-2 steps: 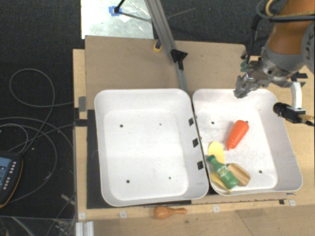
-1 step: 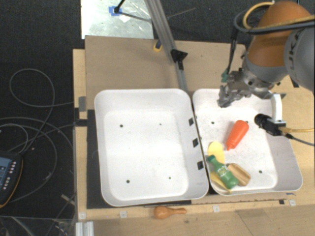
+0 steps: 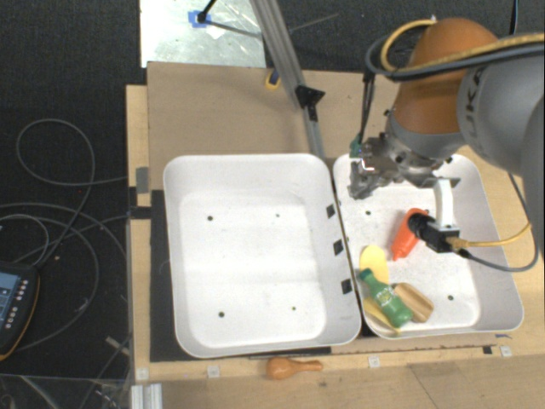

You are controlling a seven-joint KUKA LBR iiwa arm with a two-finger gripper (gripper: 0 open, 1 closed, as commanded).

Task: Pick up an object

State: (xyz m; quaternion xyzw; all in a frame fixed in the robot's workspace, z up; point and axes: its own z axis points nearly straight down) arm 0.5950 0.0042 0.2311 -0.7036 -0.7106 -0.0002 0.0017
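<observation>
The right bin (image 3: 498,301) holds an orange carrot-shaped toy (image 3: 404,236), a yellow piece (image 3: 373,261), a green bottle (image 3: 386,299) and a tan bread-like piece (image 3: 415,300), all toward its front left. My gripper (image 3: 364,178) hangs over the bin's back left corner, above and behind these objects. The wrist body hides much of the fingers, and nothing shows between them. A white bracket with a black block (image 3: 439,225) juts from the wrist beside the carrot toy.
The left bin (image 3: 183,228) lies beside the right one, joined by black clips (image 3: 337,247). An orange pear-shaped object (image 3: 293,366) lies on the bench in front of the bins. A metal pole (image 3: 285,54) slants across the back. Cables trail on the floor at left.
</observation>
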